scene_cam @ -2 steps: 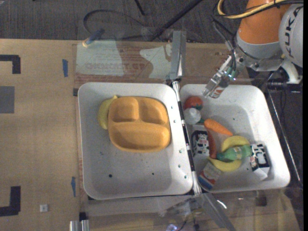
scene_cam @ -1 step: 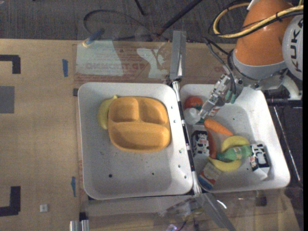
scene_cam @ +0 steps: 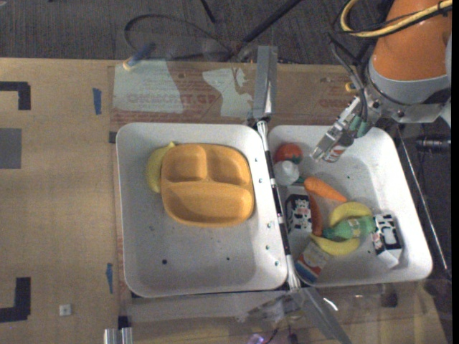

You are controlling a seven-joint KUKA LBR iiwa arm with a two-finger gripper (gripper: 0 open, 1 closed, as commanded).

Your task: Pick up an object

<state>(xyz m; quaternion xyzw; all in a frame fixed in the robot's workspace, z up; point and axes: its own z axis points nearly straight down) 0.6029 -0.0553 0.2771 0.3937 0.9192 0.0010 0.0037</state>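
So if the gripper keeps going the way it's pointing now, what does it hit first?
Probably the small white bottle beside the tomato. The gripper slants down and left toward them in the right bin, though depth is hard to judge here.

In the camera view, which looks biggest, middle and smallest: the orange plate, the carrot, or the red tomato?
1. Orange plate, by far the largest, in the left bin.
2. Carrot, long and thin, in the right bin.
3. Red tomato, smallest, though part of it may be hidden by the white thing in front.
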